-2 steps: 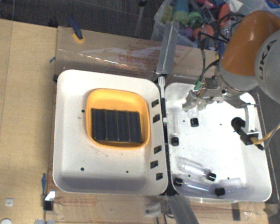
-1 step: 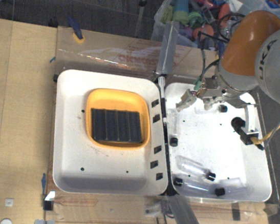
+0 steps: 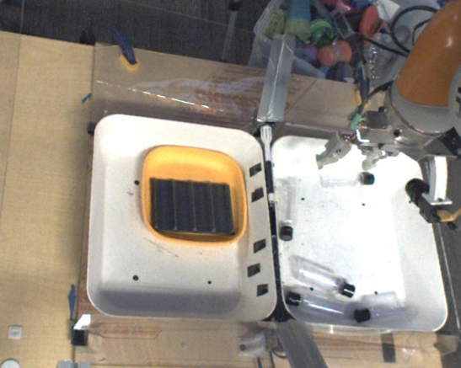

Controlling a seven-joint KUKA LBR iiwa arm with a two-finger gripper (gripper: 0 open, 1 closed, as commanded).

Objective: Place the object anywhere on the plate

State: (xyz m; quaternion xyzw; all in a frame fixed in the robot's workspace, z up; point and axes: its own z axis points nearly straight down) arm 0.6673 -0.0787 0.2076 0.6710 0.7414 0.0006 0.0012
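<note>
Already on the orange plate in the left bin, the dark ridged block lies well apart from the gripper, whose fingers hang spread and empty over the right bin.

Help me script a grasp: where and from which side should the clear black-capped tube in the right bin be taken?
Probably mid-barrel on the clear tube, straight down from above, closing across its width: it lies flat on the right bin's floor, black cap at one end.
</note>
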